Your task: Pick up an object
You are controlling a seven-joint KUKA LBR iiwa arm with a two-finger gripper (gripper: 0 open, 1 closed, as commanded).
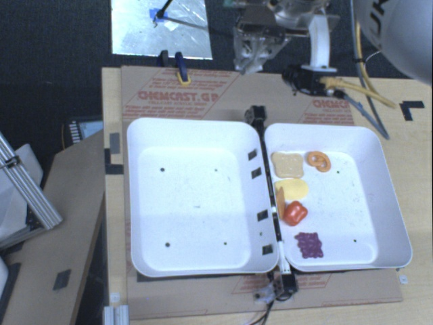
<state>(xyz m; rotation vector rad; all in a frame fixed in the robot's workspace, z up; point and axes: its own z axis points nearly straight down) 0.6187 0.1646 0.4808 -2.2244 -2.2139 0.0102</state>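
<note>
Toy food (298,202) hugs the right bin's (379,181) left wall; tool (252,56) hangs above the desk (203,90), can't tell its grip.

My arm (399,19) is a rounded pale-grey shell with part of a dark printed letter on it. My wrist is metallic grey and ribbed. My tool (252,54) is greyish and semi-clear. A white bracket and yellow cables (352,90) trail beside it.

Arm (379,19) cut off at top edge, pincer (252,58) blurred
</note>
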